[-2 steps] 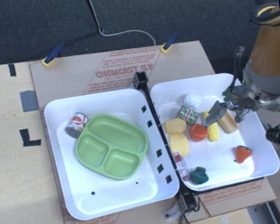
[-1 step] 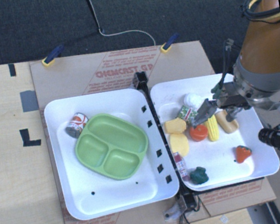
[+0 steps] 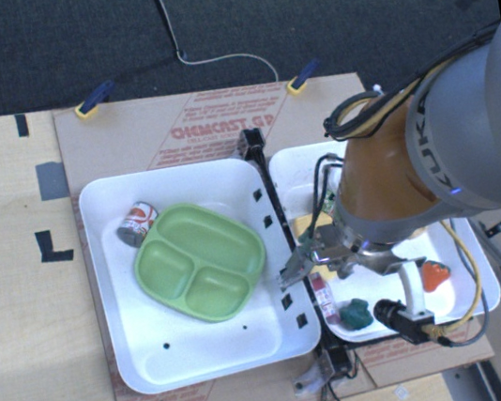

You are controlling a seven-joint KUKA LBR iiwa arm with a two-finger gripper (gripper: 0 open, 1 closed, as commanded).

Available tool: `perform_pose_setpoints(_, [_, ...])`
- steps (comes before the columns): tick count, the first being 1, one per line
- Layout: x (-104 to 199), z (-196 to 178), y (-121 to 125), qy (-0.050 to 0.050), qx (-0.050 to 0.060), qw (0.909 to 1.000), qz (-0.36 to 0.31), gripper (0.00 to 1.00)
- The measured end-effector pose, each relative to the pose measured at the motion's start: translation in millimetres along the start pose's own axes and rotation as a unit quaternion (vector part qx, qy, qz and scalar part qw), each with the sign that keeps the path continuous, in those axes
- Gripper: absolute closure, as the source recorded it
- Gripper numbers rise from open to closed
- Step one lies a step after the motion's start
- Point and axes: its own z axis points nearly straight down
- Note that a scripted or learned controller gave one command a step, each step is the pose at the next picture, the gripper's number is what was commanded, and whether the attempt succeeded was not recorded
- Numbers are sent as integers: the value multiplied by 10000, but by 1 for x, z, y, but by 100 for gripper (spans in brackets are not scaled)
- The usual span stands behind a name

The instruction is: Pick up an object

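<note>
My gripper (image 3: 321, 264) hangs low over the left side of the right bin (image 3: 467, 301), under the grey arm with its orange band (image 3: 379, 173). Just below it a slim red and white tube (image 3: 322, 295) lies along the bin's left wall. A dark green lump (image 3: 353, 315) rests next to the tube at the bin's front. An orange and red object (image 3: 434, 275) lies to the right, and a bit of something yellow (image 3: 303, 227) peeks out beside the arm. The arm hides much of this bin's floor.
The left bin (image 3: 119, 293) holds a green divided plate (image 3: 201, 261) and a small tipped can (image 3: 137, 223) at its back left. A black divider (image 3: 274, 210) runs between the bins. Cables (image 3: 467, 301) loop off the wrist over the right bin's front right.
</note>
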Motion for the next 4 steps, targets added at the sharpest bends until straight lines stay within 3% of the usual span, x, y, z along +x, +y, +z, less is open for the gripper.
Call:
perform_pose_setpoints(1, [-3, -16, 1, -12, -37, 10000, 16, 100])
perform_pose_setpoints(2, [43, -106, 17, -2, -109, 9999, -11, 100])
perform_pose_setpoints(3, [84, -205, 0, 3, -116, 9999, -13, 100])
perform_pose_setpoints(4, [42, -173, 0, -24, -50, 10000, 44, 100])
